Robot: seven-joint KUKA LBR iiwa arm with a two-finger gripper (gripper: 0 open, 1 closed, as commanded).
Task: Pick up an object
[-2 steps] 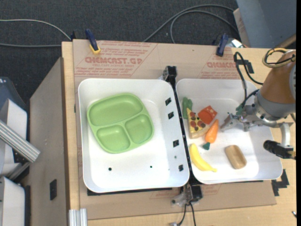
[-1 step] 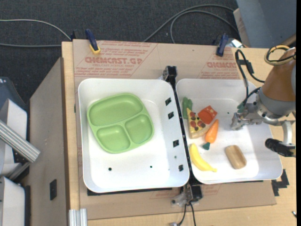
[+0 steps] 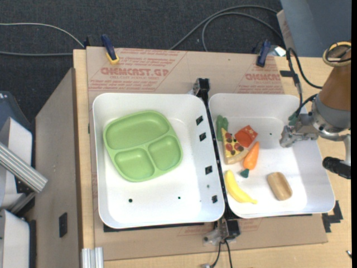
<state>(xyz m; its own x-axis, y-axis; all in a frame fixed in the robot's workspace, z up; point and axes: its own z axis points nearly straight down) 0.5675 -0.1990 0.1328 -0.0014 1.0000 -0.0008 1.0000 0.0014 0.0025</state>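
The right bin [image 3: 304, 163] holds several toy foods. A pizza slice [image 3: 231, 146] and a small green piece [image 3: 222, 122] lie by its left wall. A red-orange block [image 3: 246, 135] sits beside them, with a carrot [image 3: 251, 157] just below it. A banana [image 3: 239, 188] lies at the front left and a brown bread roll [image 3: 279, 186] at the front middle. My gripper [image 3: 291, 135] hangs over the bin's right part, to the right of the block and apart from every item. The orange-banded wrist [image 3: 338, 88] rises behind it.
The left bin [image 3: 106, 200] carries a green divided plate [image 3: 143, 145]. A black divider with clips [image 3: 207, 149] runs between the bins. Cables [image 3: 301, 88] trail along the arm at the right. Blue clamps [image 3: 110, 49] hold the cardboard at the back.
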